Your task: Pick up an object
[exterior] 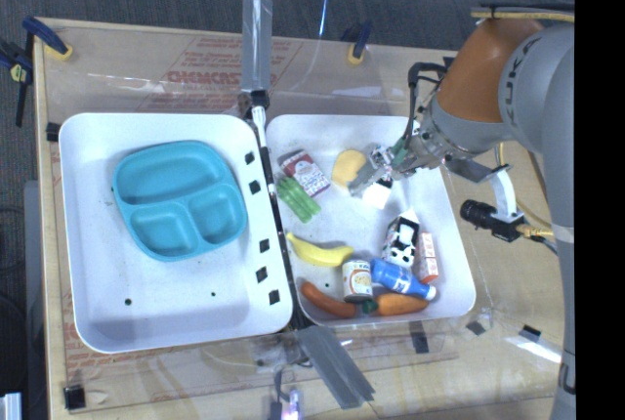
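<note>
The gripper (372,176) hangs low over the right bin (441,176), in its upper middle. Its tips sit beside a yellow lemon-like object (346,166) and over a small white block (377,194). Nothing shows clearly between its fingers. Lower in the same bin lie a banana (318,251), a black-and-white milk carton (400,240), a blue bottle (401,279), a small can (357,280) and two carrots (328,301). A red-and-white packet (305,172) and a green item (297,197) lie at the bin's left side.
The left bin (88,242) holds a blue divided tray (180,197). A row of black clips (262,213) runs along the wall between the two bins. The grey arm with its orange band (488,76) reaches in from the right.
</note>
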